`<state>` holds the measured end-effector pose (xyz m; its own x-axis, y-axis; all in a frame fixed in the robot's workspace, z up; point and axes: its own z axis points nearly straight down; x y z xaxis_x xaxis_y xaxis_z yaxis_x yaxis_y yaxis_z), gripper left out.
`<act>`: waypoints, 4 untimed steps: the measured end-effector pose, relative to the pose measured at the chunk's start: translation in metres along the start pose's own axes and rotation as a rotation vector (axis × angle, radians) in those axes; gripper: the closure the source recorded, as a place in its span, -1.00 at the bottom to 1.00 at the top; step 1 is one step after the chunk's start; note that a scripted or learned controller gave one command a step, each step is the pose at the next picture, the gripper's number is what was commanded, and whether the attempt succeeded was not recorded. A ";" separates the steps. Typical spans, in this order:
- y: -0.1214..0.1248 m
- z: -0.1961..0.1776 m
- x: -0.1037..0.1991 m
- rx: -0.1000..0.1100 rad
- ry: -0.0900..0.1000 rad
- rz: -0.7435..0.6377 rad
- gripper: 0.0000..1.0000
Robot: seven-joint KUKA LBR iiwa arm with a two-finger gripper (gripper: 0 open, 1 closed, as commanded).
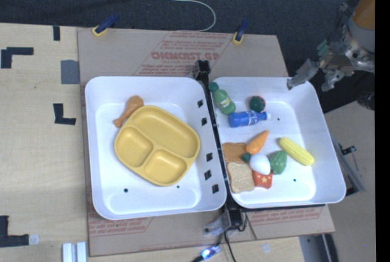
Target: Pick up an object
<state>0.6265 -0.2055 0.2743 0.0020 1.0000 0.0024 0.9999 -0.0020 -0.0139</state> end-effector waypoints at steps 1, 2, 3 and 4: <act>0.002 -0.008 0.001 -0.012 -0.003 -0.003 -1.00; -0.004 0.039 0.007 -0.008 -0.002 -0.003 -1.00; -0.007 0.084 0.011 -0.008 -0.003 -0.004 -1.00; -0.008 0.149 0.017 -0.006 -0.002 -0.004 -1.00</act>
<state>0.6163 -0.1877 0.1258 -0.0024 1.0000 0.0007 1.0000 0.0025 -0.0078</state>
